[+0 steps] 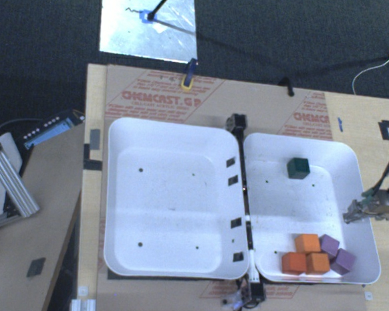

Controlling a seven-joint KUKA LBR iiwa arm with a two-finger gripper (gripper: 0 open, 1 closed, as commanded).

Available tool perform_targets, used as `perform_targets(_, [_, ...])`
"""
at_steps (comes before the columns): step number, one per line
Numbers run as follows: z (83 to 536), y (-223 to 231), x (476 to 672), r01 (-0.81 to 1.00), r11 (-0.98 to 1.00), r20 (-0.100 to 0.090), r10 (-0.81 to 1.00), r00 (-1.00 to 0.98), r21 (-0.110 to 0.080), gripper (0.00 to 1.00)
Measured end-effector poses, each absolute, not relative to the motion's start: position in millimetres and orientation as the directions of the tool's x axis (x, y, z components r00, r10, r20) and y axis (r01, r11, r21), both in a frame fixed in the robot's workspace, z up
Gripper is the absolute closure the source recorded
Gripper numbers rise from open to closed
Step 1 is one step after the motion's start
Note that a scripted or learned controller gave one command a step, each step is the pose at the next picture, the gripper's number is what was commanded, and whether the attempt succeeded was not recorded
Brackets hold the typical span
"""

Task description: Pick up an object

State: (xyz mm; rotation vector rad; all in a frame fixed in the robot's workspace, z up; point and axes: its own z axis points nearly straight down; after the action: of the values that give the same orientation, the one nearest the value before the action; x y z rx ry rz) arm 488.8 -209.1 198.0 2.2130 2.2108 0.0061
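The grey two-finger gripper (352, 212) sits over the right rim of the right shallow white plastic bin (275, 151), and whether it's clenched I cannot tell. A dark green cube (298, 168) sits alone up top; three orange cubes (306, 254) and two purple cubes (337, 255) cluster at the bottom corner.

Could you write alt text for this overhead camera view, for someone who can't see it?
A robot gripper sits at the right edge of the right bin, which holds a dark green block and a corner cluster of orange blocks and purple blocks. The left bin lies alongside.
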Motion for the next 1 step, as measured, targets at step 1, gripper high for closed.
perform_targets(1, [79.1, -173.9, 504.5, 1.0, 0.006, 0.002, 1.0, -0.006, -0.001, 1.0])
